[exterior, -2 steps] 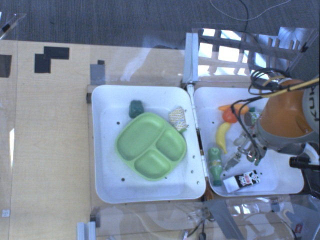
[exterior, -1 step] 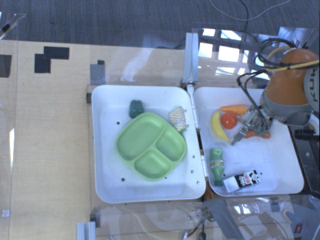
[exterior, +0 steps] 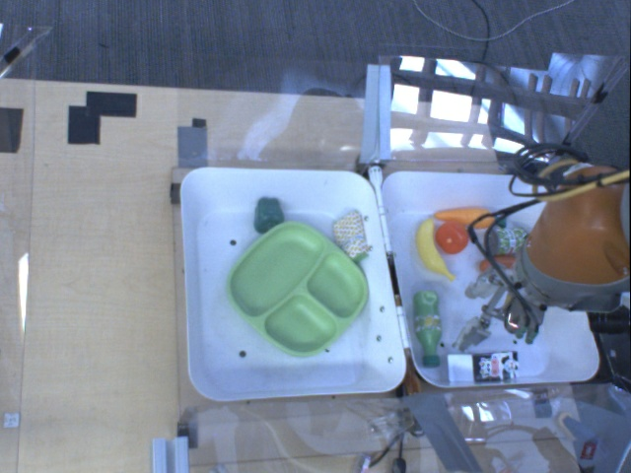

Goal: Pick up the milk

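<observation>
The milk carton (exterior: 483, 367) lies flat along the front edge of the right bin (exterior: 582, 363), near its front left corner. The gripper (exterior: 498, 321) hovers just above it, fingers seemingly parted and holding nothing. A green bottle (exterior: 427, 325) lies just left, a banana (exterior: 428, 248) behind.

No legible text, even on the milk carton (exterior: 483, 367).

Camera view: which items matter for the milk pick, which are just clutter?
Job:
milk, lying at the right bin's front edge
gripper, just above the milk

Lying about:
green bottle
banana
tomato
green tray, left bin
dark green object
patterned packet
</observation>
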Controlling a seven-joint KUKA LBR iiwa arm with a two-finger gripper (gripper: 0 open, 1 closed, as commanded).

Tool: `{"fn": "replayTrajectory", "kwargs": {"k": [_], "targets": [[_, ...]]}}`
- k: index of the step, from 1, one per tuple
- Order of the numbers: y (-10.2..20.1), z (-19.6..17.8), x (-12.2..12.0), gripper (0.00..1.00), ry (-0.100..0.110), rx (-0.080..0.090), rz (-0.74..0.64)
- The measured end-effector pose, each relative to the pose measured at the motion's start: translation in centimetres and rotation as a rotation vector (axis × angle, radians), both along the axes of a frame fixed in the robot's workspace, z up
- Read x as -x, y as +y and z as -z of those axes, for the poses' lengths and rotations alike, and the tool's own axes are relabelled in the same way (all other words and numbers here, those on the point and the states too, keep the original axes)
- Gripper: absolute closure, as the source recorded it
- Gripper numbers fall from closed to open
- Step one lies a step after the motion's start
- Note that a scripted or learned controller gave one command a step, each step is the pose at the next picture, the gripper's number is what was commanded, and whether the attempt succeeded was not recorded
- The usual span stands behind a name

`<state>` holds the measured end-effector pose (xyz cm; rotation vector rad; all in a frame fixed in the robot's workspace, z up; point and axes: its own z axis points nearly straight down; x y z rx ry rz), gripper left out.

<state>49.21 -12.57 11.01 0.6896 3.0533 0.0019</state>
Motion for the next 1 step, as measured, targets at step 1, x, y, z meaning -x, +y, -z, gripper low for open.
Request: {"fn": "replayTrajectory", "kwargs": {"k": [1], "targets": [[-2.69,1.98,-0.37,0.0,-0.003,-0.005,0.255]]}}
